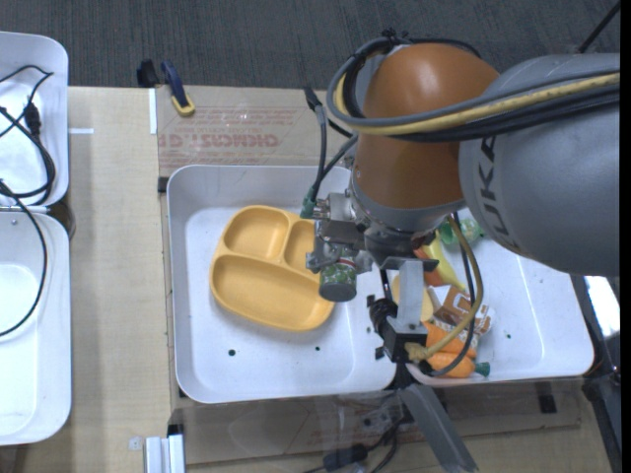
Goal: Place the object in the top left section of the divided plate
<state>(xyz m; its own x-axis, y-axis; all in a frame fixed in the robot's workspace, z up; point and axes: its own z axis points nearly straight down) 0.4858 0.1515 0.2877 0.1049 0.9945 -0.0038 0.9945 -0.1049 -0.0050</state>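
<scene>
Arm extended from the right over the right-hand white bin, orange band directly above the wrist, gripper positioned at the right edge of the yellow divided plate. Small dark green cylindrical object located directly beneath the gripper, at the plate's right rim beside the upper right section; apparently clenched between the fingers, though wrist hardware blocks a clear look at the contact. Pile of orange, yellow and green items lying in the same bin to the right of the plate, partly hidden behind cabling.
</scene>
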